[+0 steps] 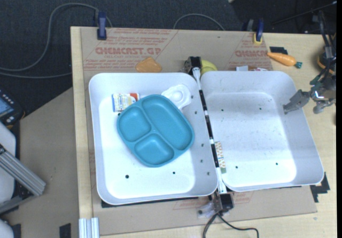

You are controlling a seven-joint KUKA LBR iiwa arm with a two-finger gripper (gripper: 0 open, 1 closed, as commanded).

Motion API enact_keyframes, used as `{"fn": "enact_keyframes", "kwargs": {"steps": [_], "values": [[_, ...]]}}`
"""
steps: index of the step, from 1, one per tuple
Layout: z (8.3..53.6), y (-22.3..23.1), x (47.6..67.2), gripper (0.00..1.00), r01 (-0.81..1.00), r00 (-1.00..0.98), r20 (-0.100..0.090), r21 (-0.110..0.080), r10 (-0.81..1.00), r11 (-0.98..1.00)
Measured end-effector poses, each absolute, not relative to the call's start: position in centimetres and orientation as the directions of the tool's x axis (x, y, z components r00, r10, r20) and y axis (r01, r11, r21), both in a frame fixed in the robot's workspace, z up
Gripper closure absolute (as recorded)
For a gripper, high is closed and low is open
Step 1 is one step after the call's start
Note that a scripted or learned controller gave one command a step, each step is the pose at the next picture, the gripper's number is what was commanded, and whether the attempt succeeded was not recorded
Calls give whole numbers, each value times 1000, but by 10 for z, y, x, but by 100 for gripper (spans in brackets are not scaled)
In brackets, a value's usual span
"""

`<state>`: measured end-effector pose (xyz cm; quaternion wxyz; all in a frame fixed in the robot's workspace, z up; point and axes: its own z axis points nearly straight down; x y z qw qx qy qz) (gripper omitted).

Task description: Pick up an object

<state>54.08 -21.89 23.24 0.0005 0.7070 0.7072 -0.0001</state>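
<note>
Wooden bench point(160, 45) on dark carpet, two shallow white bins side by side. Blue three-compartment plastic tray point(155, 130) lies in left bin point(107, 178), partly covering small white carton point(124, 101) and white round lid point(177, 95). Grey two-finger gripper point(305, 101) at right bin's point(256, 125) far-right rim, well apart from tray; whether jaws open or closed, cannot tell.

arm point(327, 79) cut off at right edge, finger state unreadable, small carton point(124, 101) partly under blue divided plate point(155, 129), white lid point(178, 95) partly covered by it, carton print too small to read
</note>
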Motion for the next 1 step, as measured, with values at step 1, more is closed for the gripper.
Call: {"fn": "enact_keyframes", "kwargs": {"steps": [1], "values": [[139, -177, 476, 0, 1000, 0, 7, -14, 1000, 0]]}}
